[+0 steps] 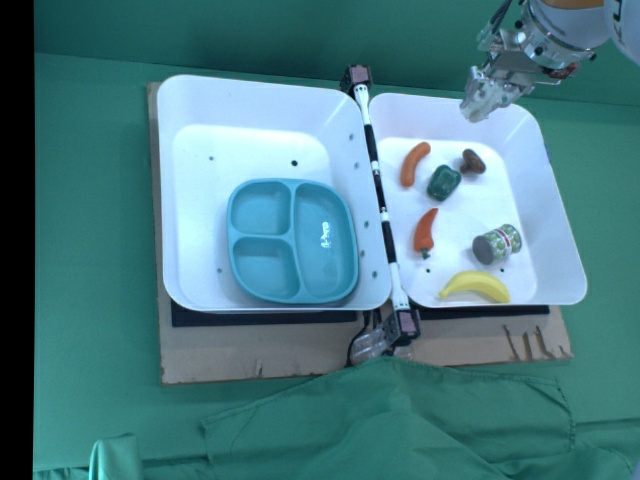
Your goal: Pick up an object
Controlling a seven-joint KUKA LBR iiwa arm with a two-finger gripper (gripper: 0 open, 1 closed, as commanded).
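Green cloth covers the desk (90,218) under two shallow white bins. From here the silvery end effector (487,96) hangs over the right bin's (560,258) far rim, gripping nothing; whether it is open I cannot tell. Below lie an orange sausage (414,163), dark green pepper (443,182), brown mushroom (473,162), red chilli (426,229), small can (497,244) and yellow banana (474,286). A teal divided plate (292,240) sits in the left bin (200,118)
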